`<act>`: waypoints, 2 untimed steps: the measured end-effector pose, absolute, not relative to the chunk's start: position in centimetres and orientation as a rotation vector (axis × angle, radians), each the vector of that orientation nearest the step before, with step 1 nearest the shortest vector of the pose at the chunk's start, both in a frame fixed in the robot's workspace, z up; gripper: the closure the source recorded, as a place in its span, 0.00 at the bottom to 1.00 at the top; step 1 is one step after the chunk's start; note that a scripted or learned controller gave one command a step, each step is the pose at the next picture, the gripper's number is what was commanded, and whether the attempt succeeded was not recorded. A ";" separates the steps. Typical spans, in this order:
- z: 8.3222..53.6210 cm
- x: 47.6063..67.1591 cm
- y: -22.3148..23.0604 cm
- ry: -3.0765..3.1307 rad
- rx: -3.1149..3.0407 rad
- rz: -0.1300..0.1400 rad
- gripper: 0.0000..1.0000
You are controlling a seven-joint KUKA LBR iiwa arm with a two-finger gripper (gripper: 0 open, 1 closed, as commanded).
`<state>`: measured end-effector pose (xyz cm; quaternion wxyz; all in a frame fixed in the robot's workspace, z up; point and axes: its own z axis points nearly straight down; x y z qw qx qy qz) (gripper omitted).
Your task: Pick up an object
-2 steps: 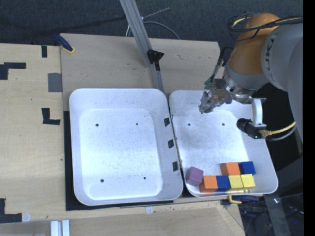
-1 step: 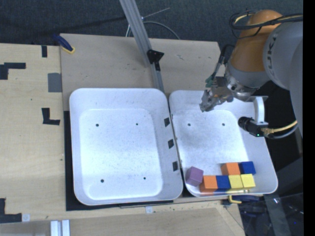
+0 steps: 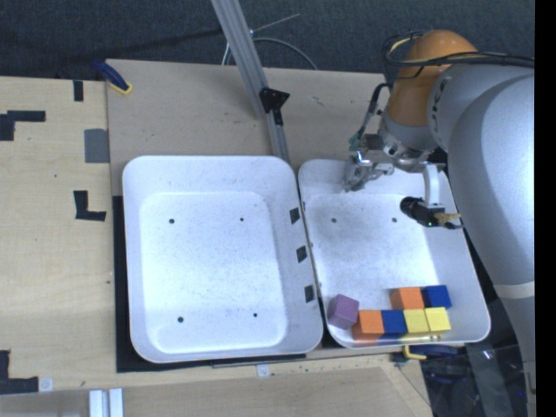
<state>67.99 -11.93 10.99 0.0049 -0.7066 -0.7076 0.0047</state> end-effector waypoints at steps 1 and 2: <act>12.3 68.0 -11.8 -2.221 -2.215 0.012 1.00; 9.3 67.7 -9.5 -2.216 -2.221 0.029 1.00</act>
